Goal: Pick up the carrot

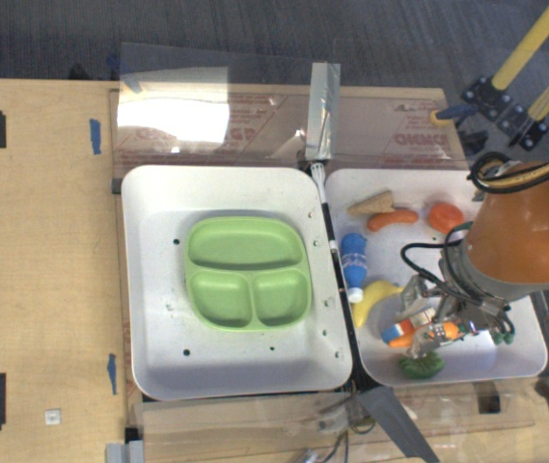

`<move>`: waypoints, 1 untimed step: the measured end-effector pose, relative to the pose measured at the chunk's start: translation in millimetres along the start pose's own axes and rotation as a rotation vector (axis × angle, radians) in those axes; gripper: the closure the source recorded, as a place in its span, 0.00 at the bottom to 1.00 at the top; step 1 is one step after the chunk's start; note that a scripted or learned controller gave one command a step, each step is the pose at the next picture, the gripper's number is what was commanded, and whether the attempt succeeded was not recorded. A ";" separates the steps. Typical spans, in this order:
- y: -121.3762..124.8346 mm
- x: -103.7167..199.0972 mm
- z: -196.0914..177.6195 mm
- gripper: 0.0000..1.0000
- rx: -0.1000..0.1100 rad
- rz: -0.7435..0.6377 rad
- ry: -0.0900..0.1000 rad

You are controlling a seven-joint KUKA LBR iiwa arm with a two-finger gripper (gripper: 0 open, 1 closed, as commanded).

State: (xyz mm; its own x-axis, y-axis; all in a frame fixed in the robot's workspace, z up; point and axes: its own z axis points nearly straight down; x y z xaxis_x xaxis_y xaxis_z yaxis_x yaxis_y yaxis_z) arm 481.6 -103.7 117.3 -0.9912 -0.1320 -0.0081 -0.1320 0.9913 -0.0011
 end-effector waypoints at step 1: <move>-49.5 -27.6 25.2 1.00 0.004 -0.216 -0.011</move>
State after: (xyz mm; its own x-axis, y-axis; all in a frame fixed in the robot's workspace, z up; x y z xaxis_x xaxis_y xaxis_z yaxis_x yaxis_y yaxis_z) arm 515.7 -149.2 92.4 -0.9397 -0.3416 -0.0177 -0.3415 0.9398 -0.0079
